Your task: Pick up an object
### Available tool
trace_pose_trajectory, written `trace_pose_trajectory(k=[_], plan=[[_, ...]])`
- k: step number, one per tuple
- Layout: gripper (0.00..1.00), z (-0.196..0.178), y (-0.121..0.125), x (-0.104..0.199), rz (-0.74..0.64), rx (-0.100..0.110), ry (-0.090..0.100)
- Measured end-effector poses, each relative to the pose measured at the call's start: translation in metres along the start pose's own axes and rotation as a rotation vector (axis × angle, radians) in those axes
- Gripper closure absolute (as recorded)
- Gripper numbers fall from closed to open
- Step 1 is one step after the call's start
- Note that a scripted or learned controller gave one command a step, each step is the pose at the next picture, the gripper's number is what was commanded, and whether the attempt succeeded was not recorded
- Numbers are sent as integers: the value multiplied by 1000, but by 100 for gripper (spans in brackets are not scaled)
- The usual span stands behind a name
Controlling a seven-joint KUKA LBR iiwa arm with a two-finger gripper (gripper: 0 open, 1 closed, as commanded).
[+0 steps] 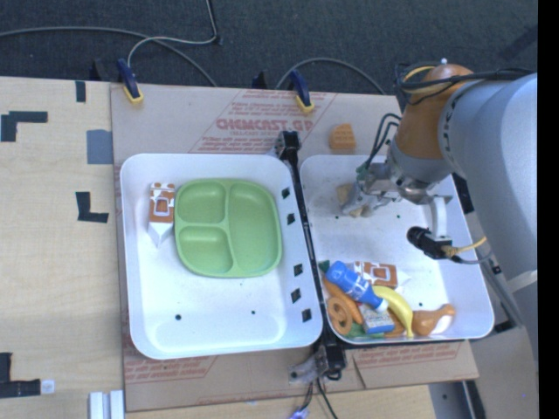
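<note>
My gripper [356, 203] hangs over the upper left part of the right bin [476, 273], above bare white floor. The arm's orange band [425, 127] and grey body come in from the right. A pile of objects lies along that bin's near edge: a blue bottle [355, 284], a yellow banana [397, 308], a brown-and-white carton [381, 273], an orange toy [341, 311] and a tan piece [432, 319]. The pile sits well below the gripper and apart from it.
The left bin [144, 304] holds a green divided plate [229, 227] and a small brown-and-white carton [161, 209] at its left wall. An orange block [342, 136] lies on the cardboard behind the right bin. Clamps and cables run along the far edge.
</note>
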State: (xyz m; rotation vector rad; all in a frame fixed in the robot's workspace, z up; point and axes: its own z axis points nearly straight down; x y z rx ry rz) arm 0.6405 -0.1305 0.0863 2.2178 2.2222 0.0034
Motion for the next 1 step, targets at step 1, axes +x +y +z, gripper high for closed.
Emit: trace_pose_trajectory(k=[1], plan=[[100, -99, -31, 88, -1, 2, 0]])
